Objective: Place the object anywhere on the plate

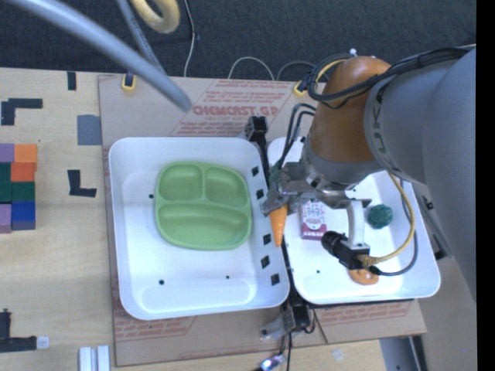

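Note:
A green three-compartment plate [204, 205] lies in the left white bin [131, 284]. My gripper [278, 201] hangs over the divider between the two bins, just right of the plate's right rim. An orange carrot-shaped object [277, 226] points down from between its fingers, and the gripper is shut on the carrot's top end. The carrot overlaps the bin edge and does not touch the plate. The grey arm with its orange band [348, 114] covers much of the right bin's upper half.
In the right bin [402, 288] lie a pink and white small box [313, 218], a teal round object [380, 216] and an orange item [363, 276] near a black cable end. Coloured blocks [18, 188] sit far left on the bench. Black clips [268, 239] line the divider.

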Controlling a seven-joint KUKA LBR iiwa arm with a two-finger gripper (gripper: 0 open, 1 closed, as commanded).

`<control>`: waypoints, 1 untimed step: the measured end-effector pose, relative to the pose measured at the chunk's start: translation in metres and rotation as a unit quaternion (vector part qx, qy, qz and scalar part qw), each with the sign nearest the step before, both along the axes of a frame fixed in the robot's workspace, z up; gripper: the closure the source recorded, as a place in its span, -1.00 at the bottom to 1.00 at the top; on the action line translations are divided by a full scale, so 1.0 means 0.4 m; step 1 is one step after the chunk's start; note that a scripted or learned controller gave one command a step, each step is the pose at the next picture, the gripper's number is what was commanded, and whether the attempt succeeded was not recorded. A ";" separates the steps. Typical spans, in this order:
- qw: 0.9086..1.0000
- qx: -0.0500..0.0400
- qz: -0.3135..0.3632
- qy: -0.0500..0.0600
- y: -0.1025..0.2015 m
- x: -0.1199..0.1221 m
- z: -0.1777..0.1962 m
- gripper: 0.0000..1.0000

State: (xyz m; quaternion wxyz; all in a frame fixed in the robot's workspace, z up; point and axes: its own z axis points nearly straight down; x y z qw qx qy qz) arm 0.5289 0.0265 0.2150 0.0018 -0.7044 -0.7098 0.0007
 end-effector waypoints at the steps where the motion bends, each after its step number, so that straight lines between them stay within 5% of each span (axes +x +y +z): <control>1: 1.000 0.000 0.000 -0.002 0.139 0.041 0.030 1.00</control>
